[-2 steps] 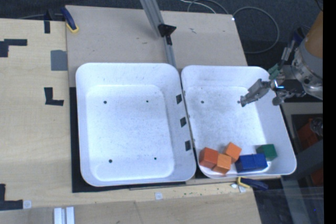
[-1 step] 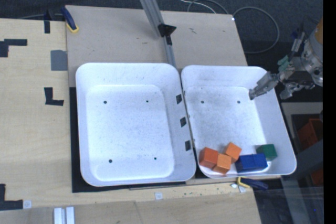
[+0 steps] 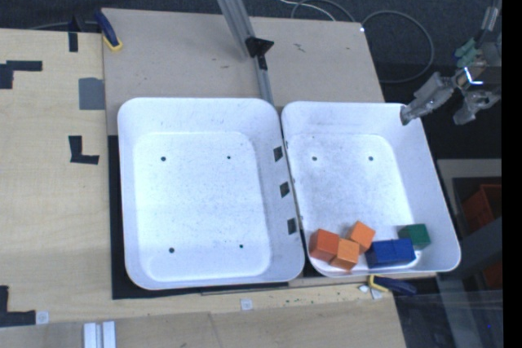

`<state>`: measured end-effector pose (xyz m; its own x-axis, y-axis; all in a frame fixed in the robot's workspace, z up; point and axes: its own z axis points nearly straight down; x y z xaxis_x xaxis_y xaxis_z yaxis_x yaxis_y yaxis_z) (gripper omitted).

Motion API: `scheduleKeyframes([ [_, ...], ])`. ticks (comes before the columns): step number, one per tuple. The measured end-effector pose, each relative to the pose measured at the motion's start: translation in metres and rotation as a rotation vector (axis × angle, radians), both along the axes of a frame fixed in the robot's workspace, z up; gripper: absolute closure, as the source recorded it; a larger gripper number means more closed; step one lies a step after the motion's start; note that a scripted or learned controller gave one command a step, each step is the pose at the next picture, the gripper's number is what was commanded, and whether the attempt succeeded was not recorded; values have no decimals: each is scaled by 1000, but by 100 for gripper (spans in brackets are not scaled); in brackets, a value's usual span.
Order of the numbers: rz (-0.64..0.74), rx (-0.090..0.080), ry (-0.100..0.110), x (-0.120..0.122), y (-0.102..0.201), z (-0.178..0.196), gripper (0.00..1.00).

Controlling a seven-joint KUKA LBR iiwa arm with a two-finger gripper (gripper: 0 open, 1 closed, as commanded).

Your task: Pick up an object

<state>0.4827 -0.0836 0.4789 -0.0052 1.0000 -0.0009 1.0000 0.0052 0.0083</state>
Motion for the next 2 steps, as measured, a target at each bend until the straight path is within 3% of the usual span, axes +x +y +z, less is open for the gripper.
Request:
scheduleKeyframes([
  [1, -9, -1, 12, 24, -45, -43, 0],
  [2, -7, -2, 9, 31, -80, -46, 0],
])
